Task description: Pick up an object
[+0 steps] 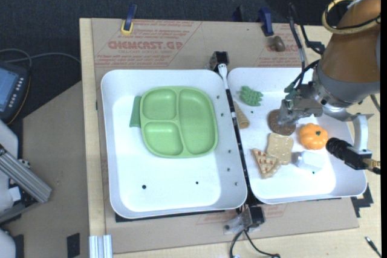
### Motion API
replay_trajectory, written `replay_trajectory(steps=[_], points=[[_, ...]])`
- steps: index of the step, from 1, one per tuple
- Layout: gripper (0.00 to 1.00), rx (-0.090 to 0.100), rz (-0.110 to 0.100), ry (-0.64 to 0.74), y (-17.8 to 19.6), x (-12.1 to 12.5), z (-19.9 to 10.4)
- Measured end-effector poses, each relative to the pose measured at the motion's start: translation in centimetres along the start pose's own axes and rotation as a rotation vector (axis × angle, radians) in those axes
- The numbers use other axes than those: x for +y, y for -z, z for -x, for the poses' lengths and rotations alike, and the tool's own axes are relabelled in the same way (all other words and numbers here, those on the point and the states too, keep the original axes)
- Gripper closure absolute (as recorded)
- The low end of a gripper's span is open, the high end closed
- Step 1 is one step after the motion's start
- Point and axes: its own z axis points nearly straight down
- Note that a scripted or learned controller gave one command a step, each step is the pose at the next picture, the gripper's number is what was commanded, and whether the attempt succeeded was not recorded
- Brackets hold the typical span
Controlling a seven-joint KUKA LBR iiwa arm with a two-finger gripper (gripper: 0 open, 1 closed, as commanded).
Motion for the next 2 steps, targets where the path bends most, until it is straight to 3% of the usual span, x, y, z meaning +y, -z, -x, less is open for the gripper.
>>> replay_trajectory(steps=[1,2], points=[[1.0,-0.003,0.009,0.002,0.25,1.71,-0.78],[1.0,-0.003,0.01,0.0,1.0,1.04,-0.59]])
